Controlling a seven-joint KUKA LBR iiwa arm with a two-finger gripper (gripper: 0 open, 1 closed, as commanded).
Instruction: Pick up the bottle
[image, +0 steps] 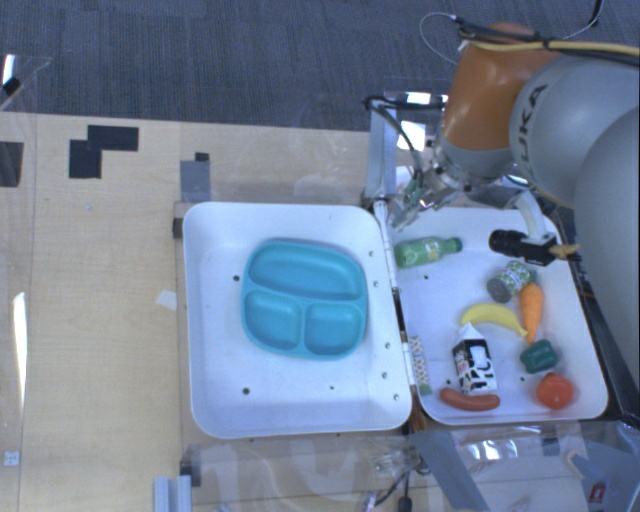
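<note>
The bottle (426, 250) is green with a pale cap at its right end. It lies on its side in the far left corner of the right bin (590, 400), close to the wall shared with the left bin. My gripper (408, 208) hangs just above and a little behind the bottle's left end, over the bin's back left corner. The grey arm with its orange band comes in from the upper right. Nothing shows in the gripper's grasp.
The right bin also holds a small can (510, 280), a carrot (532, 308), a banana (492, 318), a milk carton (474, 365), a sausage (468, 401), a green pepper (540, 354) and a tomato (555, 390). A blue divided tray (303, 298) lies in the left bin (215, 390).
</note>
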